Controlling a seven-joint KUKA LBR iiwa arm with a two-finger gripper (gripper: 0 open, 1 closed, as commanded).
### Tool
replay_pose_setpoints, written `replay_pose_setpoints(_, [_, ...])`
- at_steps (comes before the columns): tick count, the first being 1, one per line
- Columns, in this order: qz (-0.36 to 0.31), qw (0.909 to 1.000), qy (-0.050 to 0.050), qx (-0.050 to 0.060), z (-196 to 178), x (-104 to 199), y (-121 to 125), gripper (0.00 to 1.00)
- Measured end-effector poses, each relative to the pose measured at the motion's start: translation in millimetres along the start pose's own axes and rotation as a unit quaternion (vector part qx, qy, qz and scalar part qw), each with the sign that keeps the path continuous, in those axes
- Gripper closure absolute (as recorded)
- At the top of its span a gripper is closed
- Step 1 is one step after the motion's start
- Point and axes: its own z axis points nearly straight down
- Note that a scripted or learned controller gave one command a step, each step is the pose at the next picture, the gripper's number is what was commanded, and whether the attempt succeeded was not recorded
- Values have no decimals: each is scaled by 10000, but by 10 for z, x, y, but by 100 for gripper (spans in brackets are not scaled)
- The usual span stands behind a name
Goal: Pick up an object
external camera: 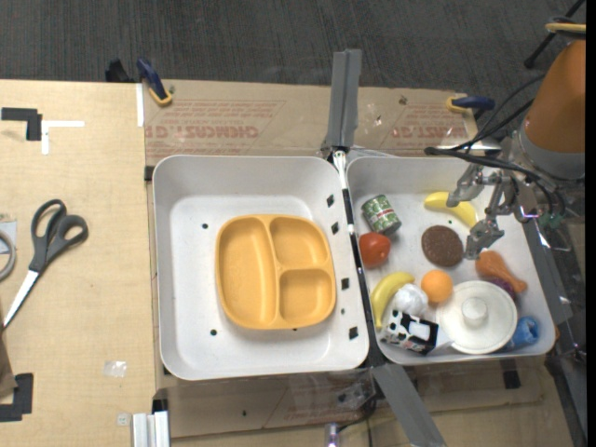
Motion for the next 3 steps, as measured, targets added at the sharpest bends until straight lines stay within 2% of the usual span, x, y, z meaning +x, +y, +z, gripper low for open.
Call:
replay_pose_setpoints(1, [-100, 9999, -44, 13, 1046, 128, -56, 0])
replay_pose_setpoints(2, [-193, 9997, -122, 35, 1031, 822, 448, 0])
replay_pose_setpoints(3, [-145, 9998, -98, 45, 1037, 787, 475, 0])
